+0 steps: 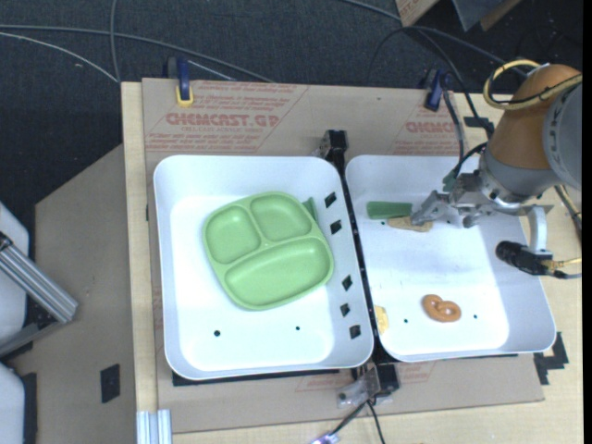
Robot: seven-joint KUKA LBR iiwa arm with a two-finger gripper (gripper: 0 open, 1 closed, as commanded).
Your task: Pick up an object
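The gripper (435,213) sits low over the right bin (481,345), near its far edge, its tips at the right end of a green strip (381,210) with a tan piece (407,223) just beside it. Whether the jaws are apart or together cannot be told. A pretzel (442,309) lies near the bin's near edge, well apart. The left bin (185,340) holds a green divided plate (268,250). Judgement: the approach-and-grasp step is in hand; next, closing squarely on the strip, then a straight lift.
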